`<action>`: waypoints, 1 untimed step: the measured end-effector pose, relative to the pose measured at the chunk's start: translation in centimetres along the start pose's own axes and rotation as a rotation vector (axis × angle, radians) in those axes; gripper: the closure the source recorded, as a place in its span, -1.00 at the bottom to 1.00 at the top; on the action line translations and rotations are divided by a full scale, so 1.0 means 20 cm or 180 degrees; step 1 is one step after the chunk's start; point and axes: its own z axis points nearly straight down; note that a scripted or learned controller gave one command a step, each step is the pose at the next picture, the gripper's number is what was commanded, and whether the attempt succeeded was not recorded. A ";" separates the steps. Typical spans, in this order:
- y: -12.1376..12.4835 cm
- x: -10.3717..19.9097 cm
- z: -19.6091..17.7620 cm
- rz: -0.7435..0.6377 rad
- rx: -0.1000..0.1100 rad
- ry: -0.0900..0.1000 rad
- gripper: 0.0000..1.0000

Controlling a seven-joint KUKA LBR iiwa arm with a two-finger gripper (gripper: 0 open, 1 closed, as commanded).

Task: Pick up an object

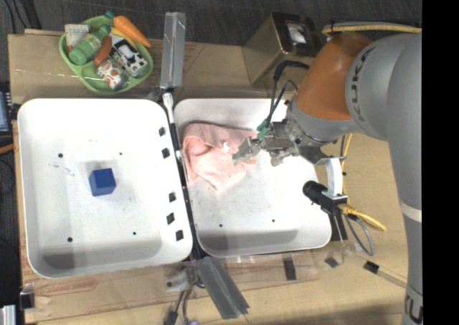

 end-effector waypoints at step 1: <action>0.05 0.07 0.10 -0.0534 0.0000 0.0001 -1.00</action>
